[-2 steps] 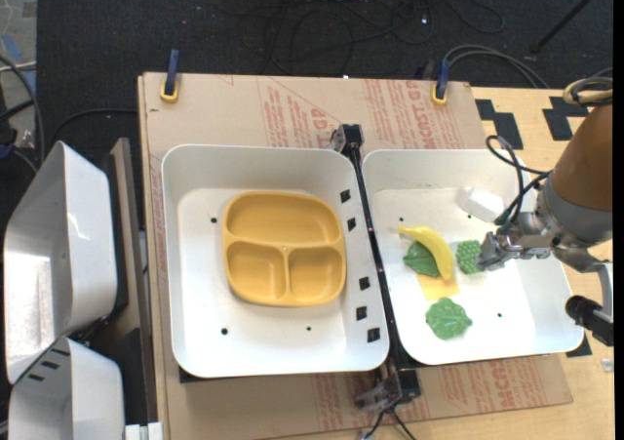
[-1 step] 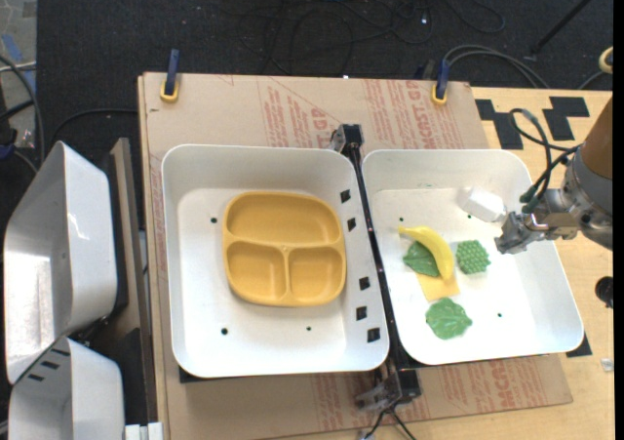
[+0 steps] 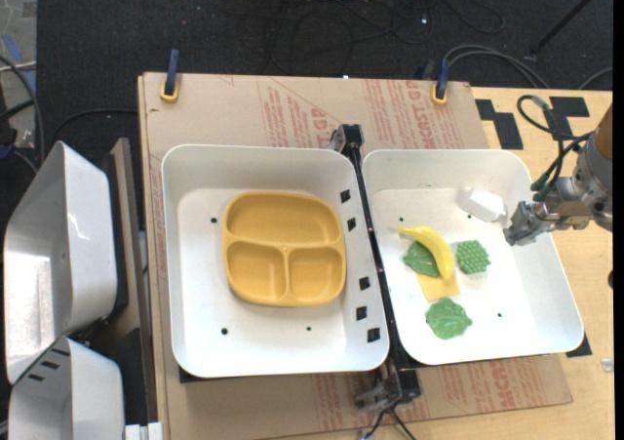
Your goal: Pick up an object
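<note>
Yellow banana (image 3: 432, 248) lies mid right bin (image 3: 546, 311) across a green leaf (image 3: 420, 258), a knobbly green piece (image 3: 473, 257) at its three o'clock. At that bin's three o'clock rim sits the hand (image 3: 521, 226); its opening I cannot tell, and nothing shows held. Approach stage, I judge; next it must centre over one item and descend.

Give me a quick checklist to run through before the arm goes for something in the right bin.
1. Gripper over the right bin, at its right wall: ok.
2. Fingers open: cannot tell.
3. Gripper holding anything: cannot tell.
4. White piece lies closest and apart from other items: ok.
5. Banana clear of neighbours: not ok, it overlaps a green leaf.
6. Yellow tray sits in the left bin, out of the way: ok.
</note>
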